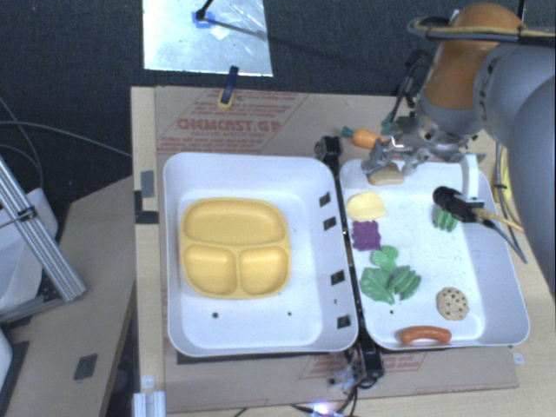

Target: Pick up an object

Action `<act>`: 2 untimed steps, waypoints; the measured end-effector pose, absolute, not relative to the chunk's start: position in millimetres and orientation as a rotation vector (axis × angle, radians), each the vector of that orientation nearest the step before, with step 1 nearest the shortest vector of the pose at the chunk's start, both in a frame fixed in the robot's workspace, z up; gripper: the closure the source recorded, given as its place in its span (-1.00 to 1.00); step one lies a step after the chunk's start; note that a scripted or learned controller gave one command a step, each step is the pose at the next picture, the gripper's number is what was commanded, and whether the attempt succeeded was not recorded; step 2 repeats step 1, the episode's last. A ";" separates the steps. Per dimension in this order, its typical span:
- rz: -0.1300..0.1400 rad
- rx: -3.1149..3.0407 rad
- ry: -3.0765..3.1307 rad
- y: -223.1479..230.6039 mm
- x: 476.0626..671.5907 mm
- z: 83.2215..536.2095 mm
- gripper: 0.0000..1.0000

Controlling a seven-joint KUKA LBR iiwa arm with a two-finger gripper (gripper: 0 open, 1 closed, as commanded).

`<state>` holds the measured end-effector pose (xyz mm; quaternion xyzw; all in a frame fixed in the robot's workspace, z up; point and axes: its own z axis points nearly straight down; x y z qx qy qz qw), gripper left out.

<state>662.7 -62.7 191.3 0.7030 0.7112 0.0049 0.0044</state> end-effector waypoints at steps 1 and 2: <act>0.007 2.210 2.230 2.3 647.6 240.4 1.00; 0.007 2.210 2.230 2.3 647.6 240.4 1.00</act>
